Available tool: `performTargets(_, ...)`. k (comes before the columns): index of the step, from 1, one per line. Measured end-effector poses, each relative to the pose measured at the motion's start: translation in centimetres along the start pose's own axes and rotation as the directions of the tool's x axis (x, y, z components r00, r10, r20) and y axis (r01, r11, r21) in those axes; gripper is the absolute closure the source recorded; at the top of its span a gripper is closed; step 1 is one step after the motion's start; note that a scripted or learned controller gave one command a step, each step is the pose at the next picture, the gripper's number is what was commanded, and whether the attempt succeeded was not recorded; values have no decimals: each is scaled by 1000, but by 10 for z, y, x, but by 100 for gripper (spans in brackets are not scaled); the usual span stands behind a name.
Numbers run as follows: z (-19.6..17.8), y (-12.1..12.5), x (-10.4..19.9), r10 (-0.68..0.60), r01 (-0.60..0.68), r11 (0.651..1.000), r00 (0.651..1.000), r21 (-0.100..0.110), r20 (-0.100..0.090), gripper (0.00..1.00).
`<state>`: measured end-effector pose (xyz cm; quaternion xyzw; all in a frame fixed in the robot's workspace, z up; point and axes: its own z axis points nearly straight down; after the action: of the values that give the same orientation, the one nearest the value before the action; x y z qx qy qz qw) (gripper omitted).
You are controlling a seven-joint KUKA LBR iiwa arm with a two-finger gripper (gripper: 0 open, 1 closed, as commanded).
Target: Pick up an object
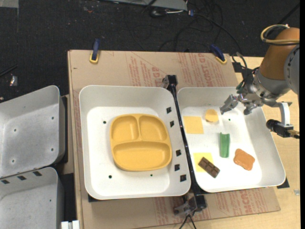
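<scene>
Seen from above: gripper point(237, 104) hovering over right bin point(267, 175), fingers spread apart, nothing between them. Just beside its left fingertip, a small yellow piece point(211, 115). Also in that bin: yellow square point(193, 125), green block point(224, 144), orange piece point(244, 159), brown bar point(208, 166). In left bin point(90, 142), a yellow divided plate point(141, 142).
</scene>
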<state>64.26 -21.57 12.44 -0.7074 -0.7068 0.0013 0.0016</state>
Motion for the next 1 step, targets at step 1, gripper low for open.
performTargets(1,33,0,1,-3,3,1000,1000,-3,1,0)
